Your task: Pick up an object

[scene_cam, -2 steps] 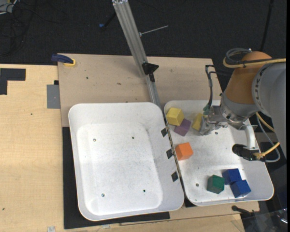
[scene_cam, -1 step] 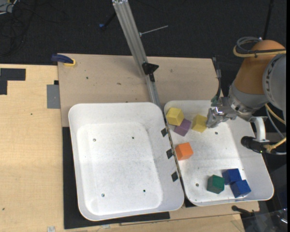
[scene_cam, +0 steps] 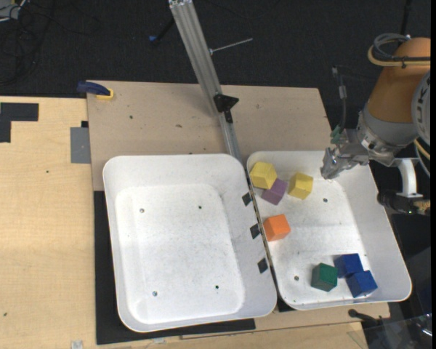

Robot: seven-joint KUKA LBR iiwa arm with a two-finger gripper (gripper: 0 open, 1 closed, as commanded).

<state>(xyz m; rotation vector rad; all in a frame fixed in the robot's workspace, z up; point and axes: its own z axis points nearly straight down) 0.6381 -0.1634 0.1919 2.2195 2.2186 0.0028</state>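
Observation:
The right bin (scene_cam: 378, 231) holds several small blocks: two yellow ones (scene_cam: 262, 174) (scene_cam: 301, 185), a purple one (scene_cam: 275, 191) between them, an orange one (scene_cam: 277, 227), a green one (scene_cam: 324, 277) and two blue ones (scene_cam: 348, 265) (scene_cam: 362, 283) at the near end. My gripper (scene_cam: 330, 167) hangs over the far side of this bin, just right of the second yellow block and apart from it. I see nothing between its fingertips.
The left bin (scene_cam: 123, 195) lies beside the right one, with black clips along the shared edge. A slanted aluminium rail (scene_cam: 203, 64) rises behind the bins. A blue and yellow clamp (scene_cam: 96, 89) sits at the board's far left corner.

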